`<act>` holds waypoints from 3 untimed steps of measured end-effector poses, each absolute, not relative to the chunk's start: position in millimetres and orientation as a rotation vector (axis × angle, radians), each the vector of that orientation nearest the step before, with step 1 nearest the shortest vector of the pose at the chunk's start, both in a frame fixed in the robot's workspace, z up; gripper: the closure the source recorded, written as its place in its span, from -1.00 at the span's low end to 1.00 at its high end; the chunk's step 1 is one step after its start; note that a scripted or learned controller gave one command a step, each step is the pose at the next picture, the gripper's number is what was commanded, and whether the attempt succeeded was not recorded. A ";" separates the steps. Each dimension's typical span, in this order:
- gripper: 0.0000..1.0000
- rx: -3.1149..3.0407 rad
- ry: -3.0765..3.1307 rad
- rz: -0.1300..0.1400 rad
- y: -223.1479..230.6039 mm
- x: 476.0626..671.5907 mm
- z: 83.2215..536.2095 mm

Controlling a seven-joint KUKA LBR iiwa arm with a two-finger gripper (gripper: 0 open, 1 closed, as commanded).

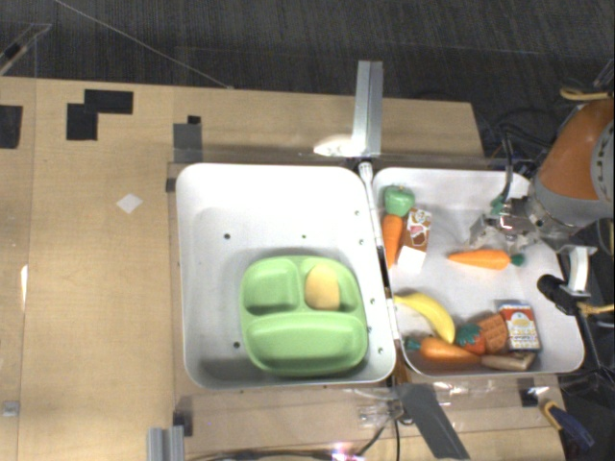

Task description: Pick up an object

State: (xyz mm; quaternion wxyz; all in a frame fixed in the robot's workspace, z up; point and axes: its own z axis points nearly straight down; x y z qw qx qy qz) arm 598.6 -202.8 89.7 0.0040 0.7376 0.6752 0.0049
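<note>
Orange plastic carrot (479,257) lies flat on the floor of the right white bin (452,185), near its far right side. Just above its right end hovers the gripper (507,227); open or closed, I cannot tell.

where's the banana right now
The banana lies in the right bin, near its lower left corner by the divider, just above a carrot along the bottom wall.
</note>
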 end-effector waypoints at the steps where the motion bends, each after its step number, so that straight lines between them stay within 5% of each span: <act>1: -1.00 2.247 2.177 0.013 -182.8 568.2 91.1; 2: -1.00 2.295 2.123 0.018 -181.4 554.9 91.4; 3: -1.00 2.503 1.895 0.005 -117.6 562.0 145.9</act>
